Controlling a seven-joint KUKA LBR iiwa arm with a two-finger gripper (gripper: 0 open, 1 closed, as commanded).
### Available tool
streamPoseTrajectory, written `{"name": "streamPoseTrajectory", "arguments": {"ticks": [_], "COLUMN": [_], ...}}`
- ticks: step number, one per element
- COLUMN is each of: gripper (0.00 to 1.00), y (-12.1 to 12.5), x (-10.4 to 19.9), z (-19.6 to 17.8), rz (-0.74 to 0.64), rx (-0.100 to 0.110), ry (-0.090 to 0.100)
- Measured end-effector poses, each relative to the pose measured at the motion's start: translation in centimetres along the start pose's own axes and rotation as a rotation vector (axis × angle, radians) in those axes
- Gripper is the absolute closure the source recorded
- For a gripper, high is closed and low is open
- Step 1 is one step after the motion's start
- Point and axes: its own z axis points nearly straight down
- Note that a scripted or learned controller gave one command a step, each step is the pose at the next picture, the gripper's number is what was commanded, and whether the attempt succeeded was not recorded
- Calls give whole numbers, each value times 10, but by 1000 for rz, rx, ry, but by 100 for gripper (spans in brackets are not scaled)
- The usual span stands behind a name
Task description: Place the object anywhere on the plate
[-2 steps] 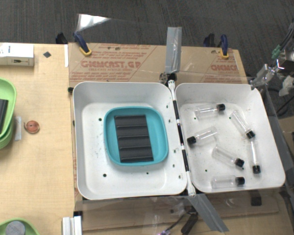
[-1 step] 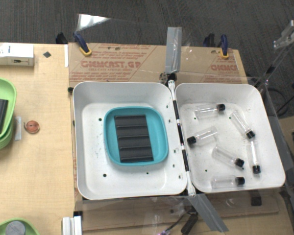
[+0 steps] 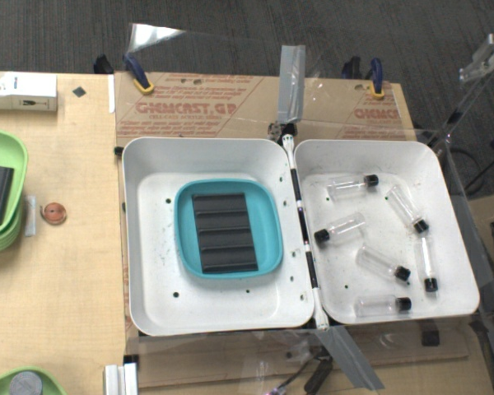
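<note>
Nearest the camera, along the front wall of the right bin [image 3: 457, 299], lies a clear vial [image 3: 379, 306]. Its long axis runs across the view and its black cap is at the right end.

Just beyond it lie a second vial [image 3: 382, 263], set on a diagonal with its cap toward the front right, and a third vial [image 3: 427, 260] beside the right wall, running near to far with its cap at the near end.

Further back are three more:
- A capped vial [image 3: 341, 227] near the dividing rims, with its cap pointing left.
- A slanted vial [image 3: 406, 207].
- The farthest vial [image 3: 351, 187], lying across with its cap to the right.

All six lie flat and apart from one another. None is on the plate.

The teal plate [image 3: 185, 229] sits in the middle of the left bin [image 3: 148, 303] and carries a black ribbed insert [image 3: 224, 230].

Governing relation: every vial lies to the view's right of the plate, across the two touching bin rims. In my judgement, any carry must therefore lift over those rims and travel leftward. The arm's entry side is the vials' side, so pick-up comes first in its reach.

Whether the hand is spread or pressed together cannot be told.

Beyond the bins, a cardboard sheet [image 3: 230, 105] is clamped to the worktop [image 3: 66, 303].
</note>
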Motion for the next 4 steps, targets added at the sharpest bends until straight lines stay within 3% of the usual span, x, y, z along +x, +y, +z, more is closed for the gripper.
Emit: {"name": "streamPoseTrajectory", "arguments": {"ticks": [1,2,3,4], "gripper": [0,0,0,0], "y": [21,21,4,3], "x": [1,1,2,-9], "z": [-16,-16,178,40], "rz": [118,119,170,309], "rx": [0,0,1,0], "ry": [0,0,1,0]}}
